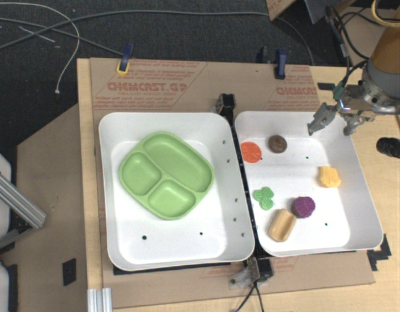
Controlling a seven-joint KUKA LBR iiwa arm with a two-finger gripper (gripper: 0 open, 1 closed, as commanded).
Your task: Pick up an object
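Objects for picking lie loose in right bin (356,194): orange disc (251,152) by left wall, brown ball (278,143) just beside it, yellow block (328,177) toward right side, green clover piece (264,197) near left wall, purple berry (304,207) beside tan cylinder (281,225) at near edge. All apart from tool (334,123), hanging over bin's far right corner, fingers spread, gripping nothing. Orange-banded arm (386,64) entering from upper right. Left bin (115,194) carrying green divided plate (165,174), three compartments, tilted diagonally. Both bins on cardboard-covered bench (200,77), blue clamps (126,58) at far edge.
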